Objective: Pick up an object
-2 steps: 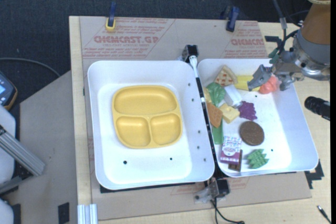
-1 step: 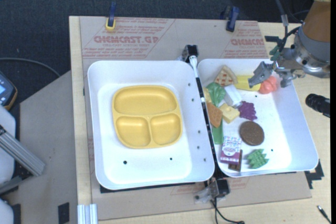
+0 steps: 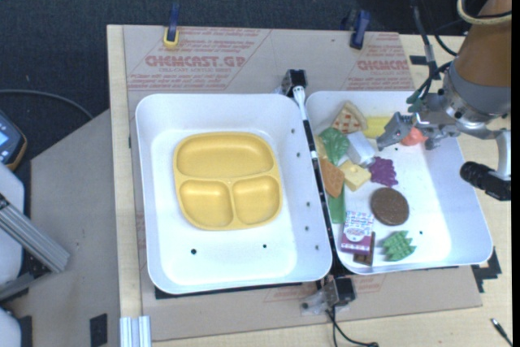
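My gripper (image 3: 416, 131) hangs over the upper part of the right bin (image 3: 455, 199), open, its two grey fingers spread wide. A small orange-red piece (image 3: 414, 137) shows in the gap between them; I cannot tell whether they touch it. Just left of the gripper lie a yellow piece (image 3: 378, 125), a pizza slice (image 3: 348, 118), a white piece (image 3: 360, 146) and a green leafy piece (image 3: 334, 145). Below them sit a cheese wedge (image 3: 355, 174), purple grapes (image 3: 382, 170), a brown cookie (image 3: 390, 206), a small carton (image 3: 357, 236) and a green toy (image 3: 398, 245).
The left bin (image 3: 154, 175) holds a yellow divided plate (image 3: 227, 179). The two bins meet at a raised rim (image 3: 313, 175). The arm's orange band (image 3: 487, 36) and grey wrist stand over the right bin's far right corner. Cables run behind the arm.
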Available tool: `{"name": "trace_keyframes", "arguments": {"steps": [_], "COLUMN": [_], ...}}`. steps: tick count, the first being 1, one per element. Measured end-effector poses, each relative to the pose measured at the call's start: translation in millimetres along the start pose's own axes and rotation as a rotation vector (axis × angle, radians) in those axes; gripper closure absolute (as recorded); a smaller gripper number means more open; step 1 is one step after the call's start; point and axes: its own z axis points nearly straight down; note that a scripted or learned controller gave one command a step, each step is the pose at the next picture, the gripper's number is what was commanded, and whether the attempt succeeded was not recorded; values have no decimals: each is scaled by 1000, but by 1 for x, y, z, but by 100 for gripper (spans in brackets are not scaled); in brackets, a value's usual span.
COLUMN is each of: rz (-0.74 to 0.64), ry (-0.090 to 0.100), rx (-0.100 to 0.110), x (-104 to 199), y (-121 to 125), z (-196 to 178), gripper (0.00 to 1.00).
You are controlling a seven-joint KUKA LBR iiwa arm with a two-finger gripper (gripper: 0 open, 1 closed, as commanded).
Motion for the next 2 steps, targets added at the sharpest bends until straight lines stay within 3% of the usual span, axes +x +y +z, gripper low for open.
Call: {"name": "trace_keyframes", "arguments": {"steps": [2], "rz": [0], "ry": [1], "rx": [-3], "x": [-1], "y": [-2], "z": [117], "gripper": [0]}}
